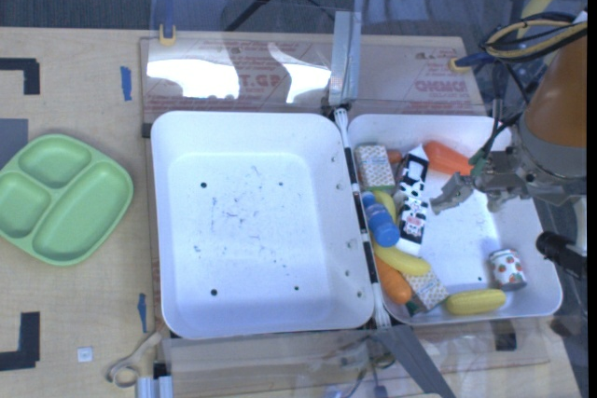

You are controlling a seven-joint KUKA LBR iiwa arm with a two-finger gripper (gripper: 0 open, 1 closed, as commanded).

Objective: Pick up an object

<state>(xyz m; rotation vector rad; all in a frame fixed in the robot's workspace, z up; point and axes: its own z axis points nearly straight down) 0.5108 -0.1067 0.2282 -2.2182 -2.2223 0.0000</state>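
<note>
Black-and-white carton lies in the right bin, in the clutter along its left wall beside the blue bottle, touching the banana. My gripper hovers just right of it, slightly above, holding nothing; can't tell how my jaws stand. Likely risk: things packed tight, so closing here could clip the orange carrot or shove the carton sideways and come up bare.

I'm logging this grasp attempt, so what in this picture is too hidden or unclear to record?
- Hand: small and blurred, so contact with anything is uncertain.
- Orange item in the right bin: partly buried under the yellow banana.
- Small printed can: label too small to read.
</note>
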